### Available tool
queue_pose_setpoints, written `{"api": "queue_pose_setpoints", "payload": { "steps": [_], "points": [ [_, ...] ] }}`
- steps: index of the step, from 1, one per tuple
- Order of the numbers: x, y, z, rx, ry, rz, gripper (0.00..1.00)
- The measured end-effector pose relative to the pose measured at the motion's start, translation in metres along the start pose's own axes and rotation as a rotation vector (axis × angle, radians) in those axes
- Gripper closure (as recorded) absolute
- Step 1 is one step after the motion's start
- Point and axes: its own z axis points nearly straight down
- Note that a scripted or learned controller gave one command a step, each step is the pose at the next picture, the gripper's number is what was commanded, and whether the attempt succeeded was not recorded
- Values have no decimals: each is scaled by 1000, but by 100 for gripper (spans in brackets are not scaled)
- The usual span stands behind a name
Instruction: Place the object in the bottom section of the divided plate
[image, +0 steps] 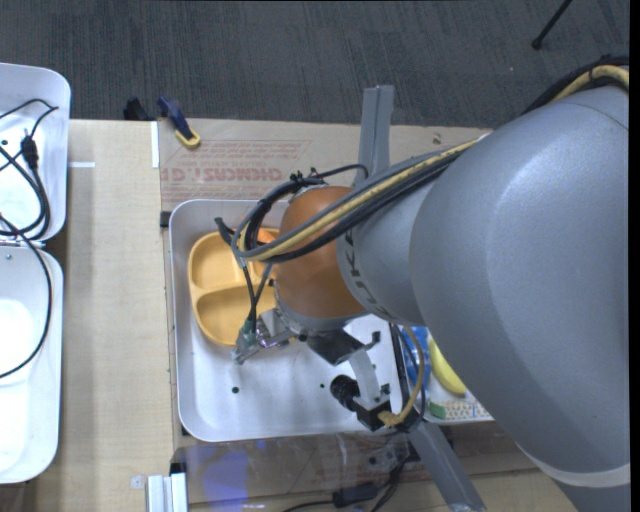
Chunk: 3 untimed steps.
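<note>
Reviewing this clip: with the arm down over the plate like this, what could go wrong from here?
1. The gripper sits right at the divided plate's lower rim, so a further move could nudge the plate instead of placing into it.
2. The arm covers much of the bin, so a drop could go unseen.

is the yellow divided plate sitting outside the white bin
No, the yellow divided plate lies inside the white bin, against its left wall.

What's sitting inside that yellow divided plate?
The sections of the yellow divided plate that show look bare. The robot's arm covers the plate's right side, so anything there is hidden. The hand sits at the plate's lower edge.
</note>
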Motion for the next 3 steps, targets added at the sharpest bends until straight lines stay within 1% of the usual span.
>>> {"api": "queue_pose_setpoints", "payload": {
  "steps": [1, 2, 3],
  "points": [
    [-2, -2, -4, 9, -3, 2, 100],
    [-54, -48, -171, 29, 8, -260, 100],
    [-69, -55, -173, 30, 13, -593, 100]
  ]
}}
